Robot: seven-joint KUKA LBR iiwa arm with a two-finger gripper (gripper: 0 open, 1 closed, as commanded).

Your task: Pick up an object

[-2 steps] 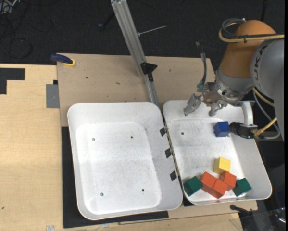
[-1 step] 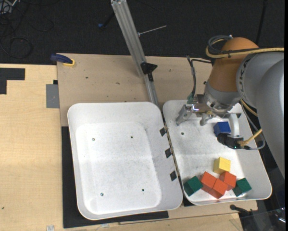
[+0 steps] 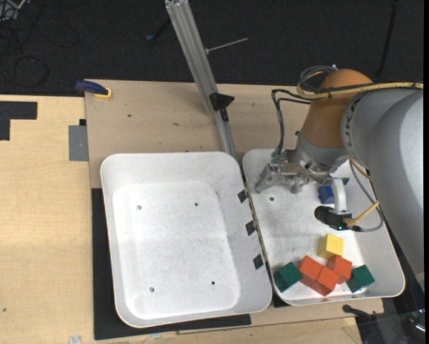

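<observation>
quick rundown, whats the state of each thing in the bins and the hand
hand: low over the far end of the right bin, nothing seen between its fingers
right bin: holds the blocks at its near end
yellow block: lying loose, apart from the hand
orange blocks: clustered, touching each other
green blocks: one at each side of the orange cluster
blue block: partly hidden by the arm
</observation>
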